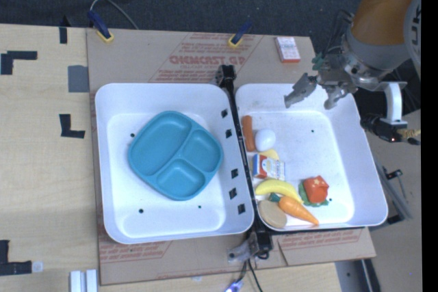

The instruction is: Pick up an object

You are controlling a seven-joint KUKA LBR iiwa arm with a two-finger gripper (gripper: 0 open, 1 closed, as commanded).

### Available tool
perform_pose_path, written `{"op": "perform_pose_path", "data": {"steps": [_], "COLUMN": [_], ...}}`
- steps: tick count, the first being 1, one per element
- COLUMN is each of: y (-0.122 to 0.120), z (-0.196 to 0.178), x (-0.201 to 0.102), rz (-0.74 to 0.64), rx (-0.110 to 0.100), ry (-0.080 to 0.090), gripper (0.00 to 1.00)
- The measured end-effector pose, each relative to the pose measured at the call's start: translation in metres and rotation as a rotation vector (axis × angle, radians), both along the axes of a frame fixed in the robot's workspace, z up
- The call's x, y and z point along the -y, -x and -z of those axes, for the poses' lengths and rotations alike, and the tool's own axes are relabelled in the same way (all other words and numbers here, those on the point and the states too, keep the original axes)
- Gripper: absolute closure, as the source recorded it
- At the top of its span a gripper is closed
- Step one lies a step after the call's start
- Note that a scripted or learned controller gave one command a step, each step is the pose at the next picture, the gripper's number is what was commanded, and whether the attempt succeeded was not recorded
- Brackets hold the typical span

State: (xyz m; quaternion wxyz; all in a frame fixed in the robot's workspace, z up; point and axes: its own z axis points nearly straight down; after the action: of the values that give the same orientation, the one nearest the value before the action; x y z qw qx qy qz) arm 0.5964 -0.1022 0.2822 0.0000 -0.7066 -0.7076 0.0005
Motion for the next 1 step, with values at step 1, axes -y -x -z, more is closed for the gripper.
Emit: {"op": "perform_pose_path", "data": {"steps": [1], "y": [0.0009], "z": [0.0991], "x": [-0.0305], "rz": [-0.001], "rx": [-0.003], "ry": [-0.001], "gripper": [0.0]}}
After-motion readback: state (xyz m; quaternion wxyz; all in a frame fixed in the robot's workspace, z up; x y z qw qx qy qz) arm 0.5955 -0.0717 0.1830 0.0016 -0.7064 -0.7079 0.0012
